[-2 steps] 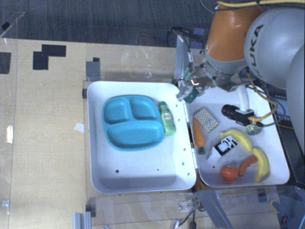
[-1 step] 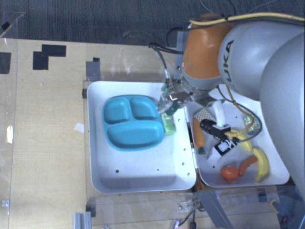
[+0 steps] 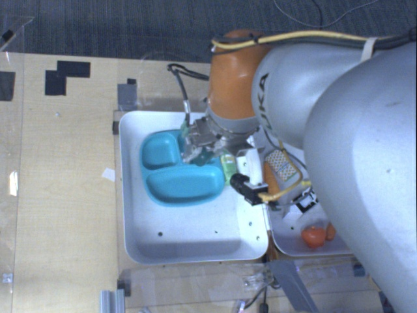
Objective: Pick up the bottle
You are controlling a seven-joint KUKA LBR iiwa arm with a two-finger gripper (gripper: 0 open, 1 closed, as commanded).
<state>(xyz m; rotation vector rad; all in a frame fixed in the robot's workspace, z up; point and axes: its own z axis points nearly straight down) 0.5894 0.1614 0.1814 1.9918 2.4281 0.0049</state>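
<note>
My gripper [image 3: 193, 146] is low in the left bin [image 3: 133, 194], at the upper right edge of two blue dish-shaped things: a small one [image 3: 161, 150] and a larger one [image 3: 184, 184]. A small yellow-green bottle [image 3: 227, 165] lies just right of the gripper, next to the larger blue thing, and the wrist partly covers it. The gripper's tip sits over a teal patch [image 3: 203, 155] between the blue things and the bottle. The arm's bulk hides what lies beneath it.
In the right bin [image 3: 287, 245] I see a red tomato-like thing [image 3: 314, 237] and a checkered pale object [image 3: 281, 163]; the arm covers most of that bin. The front half of the left bin shows bare white floor. Black tape marks [image 3: 65, 75] lie on the bench.
</note>
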